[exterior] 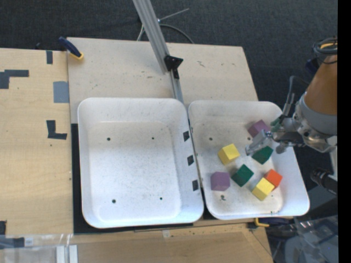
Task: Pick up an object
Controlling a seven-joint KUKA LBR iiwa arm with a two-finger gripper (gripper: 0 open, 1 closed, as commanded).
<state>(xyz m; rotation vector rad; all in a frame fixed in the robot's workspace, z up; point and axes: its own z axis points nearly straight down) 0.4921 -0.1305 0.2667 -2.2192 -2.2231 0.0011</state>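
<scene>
My gripper (262, 142) hovers over the right bin (219, 114) — how far open, I cannot tell — green cube (264, 155) just below, purple cube (258, 127) just above.

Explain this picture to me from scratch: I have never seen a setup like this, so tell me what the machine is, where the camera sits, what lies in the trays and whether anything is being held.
One camera, fixed above a bench, looks down at a slant. Two shallow white bins sit side by side: the left bin and the right bin. The machine reaching in from the right is a robot arm, grey with an orange band, ending in a two-finger gripper.

In the right bin lie small coloured blocks: a purple block near the gripper, a yellow block, a green block just below the gripper, another green block, a second purple block, an orange block and a second yellow block.

The gripper is low among the blocks, next to the upper purple and green ones. Whether it grips anything cannot be told from this picture.
</scene>
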